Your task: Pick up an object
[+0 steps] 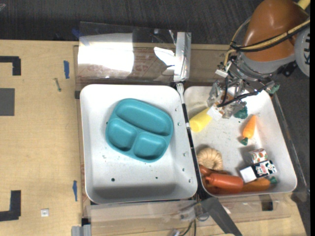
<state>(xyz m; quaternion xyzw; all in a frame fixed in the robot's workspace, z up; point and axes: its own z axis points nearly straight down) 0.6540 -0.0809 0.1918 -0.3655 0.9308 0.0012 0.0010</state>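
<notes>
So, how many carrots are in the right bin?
2. A small carrot lies near the bin's right wall, and a larger carrot lies along the near wall, beside a red sausage-like toy. Others may hide under the hand.

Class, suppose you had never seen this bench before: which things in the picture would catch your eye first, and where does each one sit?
The teal divided tray fills the middle of the left bin. At upper right, the arm's orange band looms over the right bin, with the end effector low near that bin's back edge, beside a yellow object. Small toys crowd the bin's front: a carrot, a tan pumpkin and an orange-red sausage shape.
</notes>
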